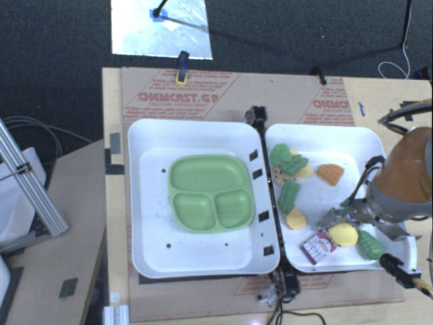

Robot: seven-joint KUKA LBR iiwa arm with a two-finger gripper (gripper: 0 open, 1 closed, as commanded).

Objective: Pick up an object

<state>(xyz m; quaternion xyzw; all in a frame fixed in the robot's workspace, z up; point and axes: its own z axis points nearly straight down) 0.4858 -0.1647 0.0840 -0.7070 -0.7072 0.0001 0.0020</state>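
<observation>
Down at the lower right, the end effector [338, 217] sits low inside the right bin [369, 141], hanging off the grey arm with its orange band [409, 158]. Honestly can't tell how far apart it's spread or whether it's got anything, the metal bits just blur together there. Right below its tip there's a yellow lemon-looking toy [344, 234], touching or nearly so, can't say which. Beside that, to the left, lies a small red-and-white packet [316, 248], and to the right a green bumpy toy [370, 244] near the bin's front edge. Further left sits a small yellow piece [296, 219], with a long green veggie [289, 195] just above it. Up toward the back of that bin there's a leafy green piece [282, 157], and an orange wedge [330, 174] off on its own. The left bin [145, 181] carries a light green divided plate [211, 191] with three compartments. Both bins rest on a sheet of cardboard with red lettering [179, 93] on the bench [111, 100].
</observation>
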